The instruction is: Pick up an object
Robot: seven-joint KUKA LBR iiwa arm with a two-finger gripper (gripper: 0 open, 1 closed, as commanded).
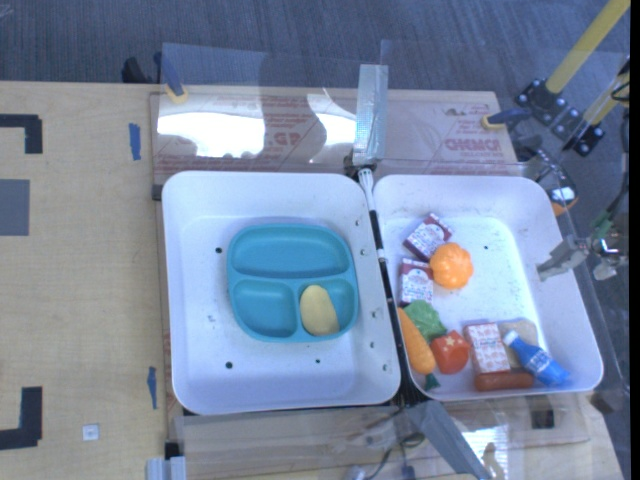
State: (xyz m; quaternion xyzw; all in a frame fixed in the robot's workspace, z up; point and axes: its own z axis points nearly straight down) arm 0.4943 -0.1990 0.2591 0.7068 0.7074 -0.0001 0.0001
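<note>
The right bin point(500, 230) holds several toy foods. An orange point(452, 265) lies near its middle, between two maroon-and-white packets point(427, 236) point(416, 282). Below them sit a green leafy piece point(425, 318), a carrot point(417, 342) against the left wall, and a red tomato point(451, 353). A red-and-white carton point(487, 346), a blue bottle point(537, 360) and a red sausage point(503, 379) lie along the front. In the left bin point(190, 268) a blue divided tray point(285, 253) carries a yellow potato-like piece point(319, 309) in its lower right compartment.
A metal divider post point(370, 113) stands behind the seam between the bins. Clear plastic sheets lie behind the bins. A yellow pole and black clamps point(560, 108) stand at the far right, and a small metal bracket point(568, 255) sits beside the right bin's rim.
</note>
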